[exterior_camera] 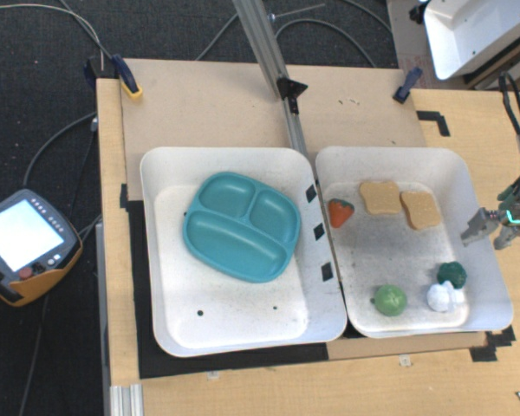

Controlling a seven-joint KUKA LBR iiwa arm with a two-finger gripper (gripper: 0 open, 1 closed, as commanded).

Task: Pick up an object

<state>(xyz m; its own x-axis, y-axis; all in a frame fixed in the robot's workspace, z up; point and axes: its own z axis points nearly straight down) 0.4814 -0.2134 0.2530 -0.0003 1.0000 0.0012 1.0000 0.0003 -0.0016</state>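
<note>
**Operator:** At the right edge of the frame, about mid-height, I see the gripper (494, 226) just over the outer rim of the right bin (481, 199). Its two grey fingers are spread apart with nothing between them, so the claw is open and empty.

**Supervisor:** Where are the objects it could pick?

**Operator:** All in the right bin. Two tan bread slices (399, 203) lie side by side near the bin's upper part. A strawberry (340, 212) sits at the bin's left wall, close to the divide between bins. Along the lower edge there is a green ball (389, 300), and toward the lower right corner a dark green piece (451, 275) just above a white piece (441, 298); those two look to be touching. The dark green piece is the nearest thing to the gripper, down and to the left of it.

**Supervisor:** And the left bin (169, 180)?

**Operator:** It holds a teal tray (241, 226) with three compartments, lying slightly turned.

**Supervisor:** Any writing or labels you can read?

**Operator:** None legible. A pendant (24, 245) rests on the floor at the left edge of the frame; its screen glows white and I cannot read anything on it. Blue clamps (126, 78) grip the bench's upper corners.
</note>
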